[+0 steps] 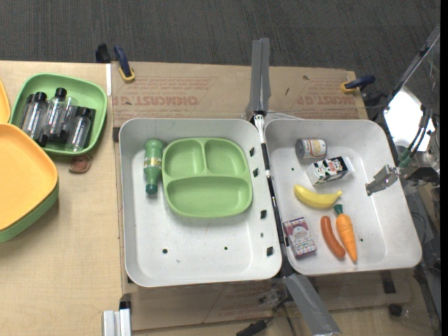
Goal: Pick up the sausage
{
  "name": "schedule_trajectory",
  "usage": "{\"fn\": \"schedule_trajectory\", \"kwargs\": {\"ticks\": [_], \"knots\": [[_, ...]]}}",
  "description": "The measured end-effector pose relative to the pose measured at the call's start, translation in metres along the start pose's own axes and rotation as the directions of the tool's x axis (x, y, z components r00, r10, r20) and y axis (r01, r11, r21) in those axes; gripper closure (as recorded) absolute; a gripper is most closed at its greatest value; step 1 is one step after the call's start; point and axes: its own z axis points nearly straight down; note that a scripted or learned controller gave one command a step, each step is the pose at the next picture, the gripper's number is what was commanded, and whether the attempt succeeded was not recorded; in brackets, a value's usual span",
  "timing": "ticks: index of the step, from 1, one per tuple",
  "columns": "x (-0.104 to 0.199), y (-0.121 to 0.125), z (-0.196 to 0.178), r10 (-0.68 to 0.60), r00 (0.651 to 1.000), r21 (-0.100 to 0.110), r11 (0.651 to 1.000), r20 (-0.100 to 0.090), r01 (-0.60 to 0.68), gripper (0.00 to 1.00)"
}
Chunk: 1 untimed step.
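Approaching stage: hovering gripper [381, 180] at right bin's [392, 257] edge, jaws' state indeterminable; next, descending onto sausage [332, 237] touching carrot [347, 236].

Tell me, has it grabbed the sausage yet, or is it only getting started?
Only getting started. The sausage lies untouched in the right bin, between the carrot and a small pink carton. The hand is near the bin's right wall, away from it. Reaching, gripping and lifting all remain.
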Motion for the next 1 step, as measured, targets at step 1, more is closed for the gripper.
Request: {"fn": "schedule_trajectory", "kwargs": {"ticks": [1], "knots": [[0.0715, -0.0312, 0.0293, 0.13, 0.992, 0.001, 0.992, 0.0, -0.13, 0.0]]}}
